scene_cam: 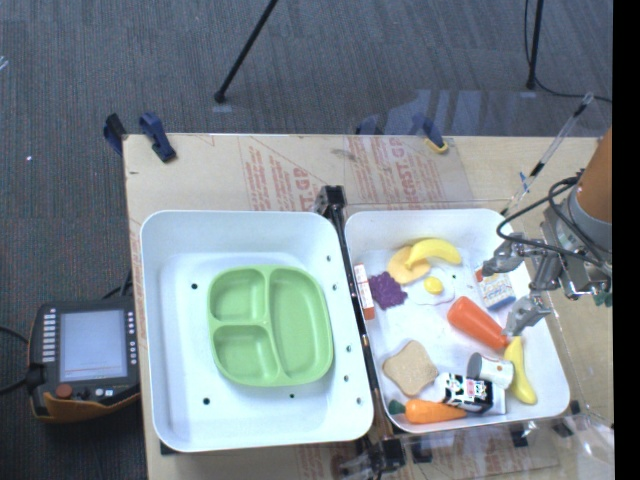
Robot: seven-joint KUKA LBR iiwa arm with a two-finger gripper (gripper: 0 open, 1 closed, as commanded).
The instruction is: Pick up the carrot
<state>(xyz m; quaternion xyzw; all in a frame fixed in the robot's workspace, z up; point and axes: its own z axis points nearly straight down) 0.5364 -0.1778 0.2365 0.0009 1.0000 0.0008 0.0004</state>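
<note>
An orange carrot [436, 411] with a green top lies along the front wall of the right bin [470, 218]. A second, thicker orange cone-shaped piece [476, 323] lies tilted in the bin's right half. My gripper [512, 290] hangs over the right side of this bin, open, with its two fingers [498, 265] spread apart. It is just right of and above the thick orange piece and well behind the leafy carrot. A small white carton [494, 290] lies under the gap between the fingers. Nothing is held.
The right bin also holds a yellow banana [521, 371], a second banana [432, 253], a fried egg [433, 286], purple grapes [386, 290], a bread slice [410, 366] and a cow-patterned carton [466, 391]. A green divided plate [270, 325] sits in the left bin [170, 268].
</note>
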